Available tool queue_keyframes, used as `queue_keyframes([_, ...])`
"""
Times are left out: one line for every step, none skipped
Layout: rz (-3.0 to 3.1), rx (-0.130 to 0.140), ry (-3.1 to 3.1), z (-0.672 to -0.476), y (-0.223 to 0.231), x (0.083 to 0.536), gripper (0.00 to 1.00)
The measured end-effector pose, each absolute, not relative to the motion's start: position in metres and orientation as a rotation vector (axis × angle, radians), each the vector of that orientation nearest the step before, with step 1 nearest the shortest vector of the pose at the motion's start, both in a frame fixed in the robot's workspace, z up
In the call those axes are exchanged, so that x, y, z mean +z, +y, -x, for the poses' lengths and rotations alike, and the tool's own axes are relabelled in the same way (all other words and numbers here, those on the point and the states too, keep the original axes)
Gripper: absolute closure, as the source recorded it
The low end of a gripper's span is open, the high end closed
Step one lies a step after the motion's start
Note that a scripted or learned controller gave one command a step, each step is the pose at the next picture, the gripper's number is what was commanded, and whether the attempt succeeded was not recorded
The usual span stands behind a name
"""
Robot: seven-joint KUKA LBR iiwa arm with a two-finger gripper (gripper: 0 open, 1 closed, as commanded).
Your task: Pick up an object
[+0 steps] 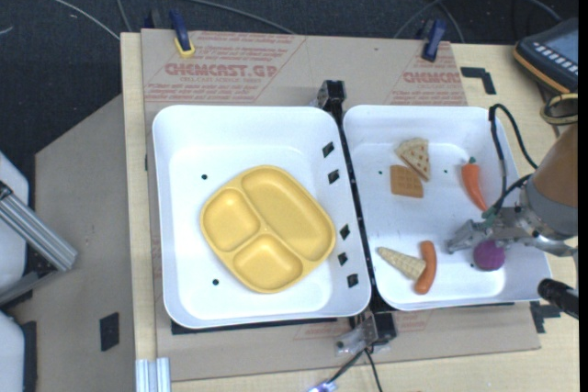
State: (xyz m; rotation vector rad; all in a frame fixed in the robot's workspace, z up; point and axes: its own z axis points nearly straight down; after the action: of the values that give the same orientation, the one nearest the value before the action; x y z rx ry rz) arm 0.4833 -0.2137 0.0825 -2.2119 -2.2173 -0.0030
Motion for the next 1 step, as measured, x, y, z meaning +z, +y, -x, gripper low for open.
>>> queue_keyframes([2.218,-0.003,-2.22,-0.484,-0.2152,0.0955,1.0])
